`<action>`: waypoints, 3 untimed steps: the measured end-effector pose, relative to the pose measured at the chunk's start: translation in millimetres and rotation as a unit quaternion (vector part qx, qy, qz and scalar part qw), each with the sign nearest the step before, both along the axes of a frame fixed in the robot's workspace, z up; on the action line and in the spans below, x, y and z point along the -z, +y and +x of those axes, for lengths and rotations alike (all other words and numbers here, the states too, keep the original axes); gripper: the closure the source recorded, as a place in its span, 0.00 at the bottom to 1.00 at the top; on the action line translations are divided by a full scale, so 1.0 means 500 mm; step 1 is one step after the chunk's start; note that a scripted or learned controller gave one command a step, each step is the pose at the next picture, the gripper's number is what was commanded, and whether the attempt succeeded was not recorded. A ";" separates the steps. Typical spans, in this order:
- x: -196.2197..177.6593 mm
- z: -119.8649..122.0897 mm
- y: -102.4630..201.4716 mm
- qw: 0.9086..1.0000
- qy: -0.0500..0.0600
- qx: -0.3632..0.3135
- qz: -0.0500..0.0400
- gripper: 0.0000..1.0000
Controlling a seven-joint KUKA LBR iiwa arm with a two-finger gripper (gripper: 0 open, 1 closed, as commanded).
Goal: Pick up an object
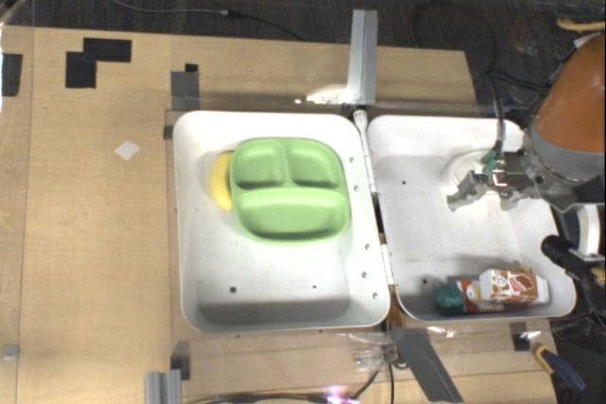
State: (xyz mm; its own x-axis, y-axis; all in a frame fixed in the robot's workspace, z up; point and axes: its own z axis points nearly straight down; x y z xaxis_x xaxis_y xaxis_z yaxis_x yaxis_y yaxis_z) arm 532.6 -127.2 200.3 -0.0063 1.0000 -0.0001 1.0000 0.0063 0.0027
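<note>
Nearest the camera, along the front wall of the right bin (417, 232), lies a bottle (492, 290) on its side, its green cap pointing toward the left bin (275, 298) and its printed body toward the right corner. It is the only loose thing in that bin and the likely target. Farther back and above it, the gripper (466, 194) hangs over the bare floor of the same bin, well apart from the bottle; nothing sits between its fingers, and how wide they stand cannot be made out at this scale. The arm (573, 123) comes in from the right, its orange band at the frame's edge. In the left bin a green tray (289, 187) with three compartments rests toward the back, and a yellow thing (220, 182), perhaps a banana, pokes out from under its left rim. The risks are plain: the bottle lies tight to the wall, so a finger coming down may strike the rim or have no room on that side; being round, it may roll or squirt out when squeezed; and a descent from the present spot would close on air.
</note>
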 end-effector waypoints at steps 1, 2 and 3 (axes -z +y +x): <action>0.223 -0.015 0.037 0.993 -0.005 -0.117 -0.001 0.00; 0.198 -0.010 0.036 0.993 -0.009 -0.117 -0.003 1.00; 0.198 -0.010 0.036 0.993 -0.009 -0.117 -0.003 0.00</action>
State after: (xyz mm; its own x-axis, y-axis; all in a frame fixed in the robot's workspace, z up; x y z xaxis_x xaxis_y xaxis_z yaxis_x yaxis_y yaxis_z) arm 527.6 -109.4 101.4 -0.2389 0.9710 -0.0080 0.9708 0.2390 0.0190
